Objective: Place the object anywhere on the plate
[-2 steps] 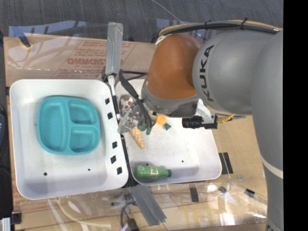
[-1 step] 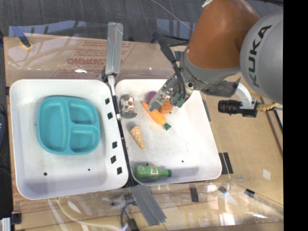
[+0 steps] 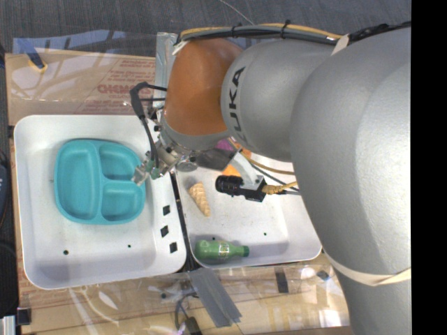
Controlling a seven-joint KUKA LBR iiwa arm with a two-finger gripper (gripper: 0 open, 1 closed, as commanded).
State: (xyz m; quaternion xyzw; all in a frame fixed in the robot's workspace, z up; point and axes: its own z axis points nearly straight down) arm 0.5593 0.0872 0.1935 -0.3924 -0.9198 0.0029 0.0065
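Note:
A teal plate with three compartments lies in the left bin. My gripper hangs at the plate's right rim, close to the wall between the two bins. I see nothing clearly held at its tip. A tan ridged cone-shaped object lies in the right bin, near its left wall. A green bottle lies on its side along that bin's front edge.
The big grey arm with its orange band covers the back and right of the right bin. A bit of something pink peeks out under the wrist. Brown cardboard lies behind the bins.

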